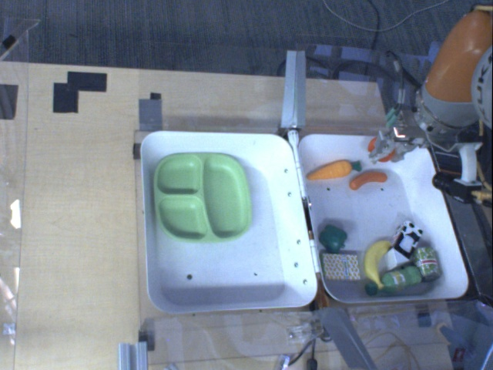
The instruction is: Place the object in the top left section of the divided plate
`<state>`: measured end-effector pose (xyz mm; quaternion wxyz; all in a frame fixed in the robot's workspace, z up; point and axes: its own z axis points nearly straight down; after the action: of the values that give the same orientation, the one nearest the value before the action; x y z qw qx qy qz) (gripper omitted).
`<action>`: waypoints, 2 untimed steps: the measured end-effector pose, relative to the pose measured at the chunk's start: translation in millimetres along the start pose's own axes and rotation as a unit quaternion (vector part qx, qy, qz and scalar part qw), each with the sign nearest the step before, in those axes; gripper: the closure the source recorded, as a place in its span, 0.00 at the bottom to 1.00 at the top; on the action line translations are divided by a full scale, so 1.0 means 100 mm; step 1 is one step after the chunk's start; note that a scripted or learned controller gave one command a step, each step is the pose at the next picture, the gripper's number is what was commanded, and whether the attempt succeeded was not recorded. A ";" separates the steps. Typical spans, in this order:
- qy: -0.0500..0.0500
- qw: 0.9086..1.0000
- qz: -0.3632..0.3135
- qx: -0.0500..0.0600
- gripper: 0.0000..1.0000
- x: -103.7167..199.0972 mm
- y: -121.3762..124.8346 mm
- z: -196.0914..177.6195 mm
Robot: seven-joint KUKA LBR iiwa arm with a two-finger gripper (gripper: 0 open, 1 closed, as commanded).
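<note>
A light green divided plate (202, 195) lies in the upper left part of the left bin (231, 280), and nothing lies in its top left section (179, 174). My gripper (387, 146) hangs over the far right corner of the right bin (397, 206), below the arm's orange band. Small orange-red patches show at its tip; I cannot make out what they are. Just left of the gripper and nearer the camera lie an orange carrot (331, 170) and a reddish sausage (368, 179).
At the near end of the right bin sit a dark green pepper (333, 237), a patterned packet (341, 266), a banana (374, 259), a green bottle (400, 280), a small can (426, 262) and a black-and-white toy (407, 240). A metal divider rail (293, 99) runs between the bins.
</note>
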<state>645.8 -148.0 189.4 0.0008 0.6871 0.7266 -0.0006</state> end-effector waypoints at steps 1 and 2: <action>0.001 0.992 -0.126 -0.001 1.00 1.73 0.33 -0.11; 0.001 0.989 -0.150 -0.001 1.00 2.49 0.38 0.88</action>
<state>669.6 102.5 100.6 0.0007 0.5706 0.8212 0.0010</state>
